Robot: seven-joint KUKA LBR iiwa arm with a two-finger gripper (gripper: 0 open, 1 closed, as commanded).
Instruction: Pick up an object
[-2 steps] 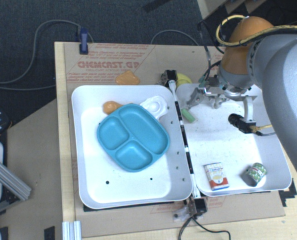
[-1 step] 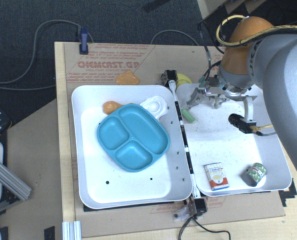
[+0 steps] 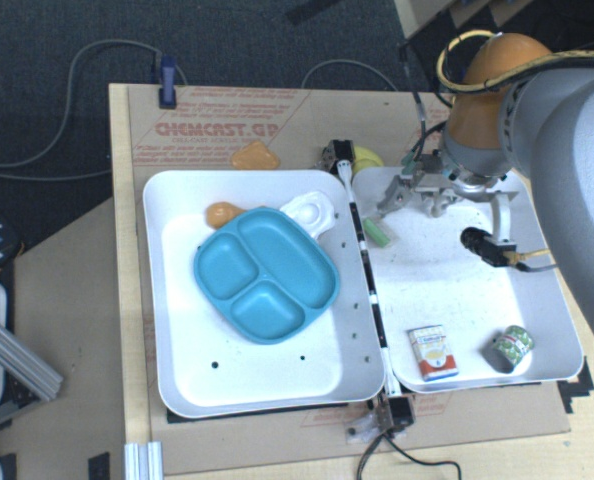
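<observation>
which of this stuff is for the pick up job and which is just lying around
For the job: gripper, blue plate, small carton, green bundle, all at the bins.
Just lying about: orange lump and blue clip, on the bench outside.

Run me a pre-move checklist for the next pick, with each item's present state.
1. Gripper over a bin: ok, it hangs above the far end of the right bin.
2. Object near the gripper: ok, the green piece lies closest.
3. Room around the green piece: not ok, it lies close by the bin's left wall.
4. Easier targets: ok, the small carton and the green wrapped item lie apart at the near end.
5. Left bin access: not ok, the blue plate partly hides the orange thing.
</observation>
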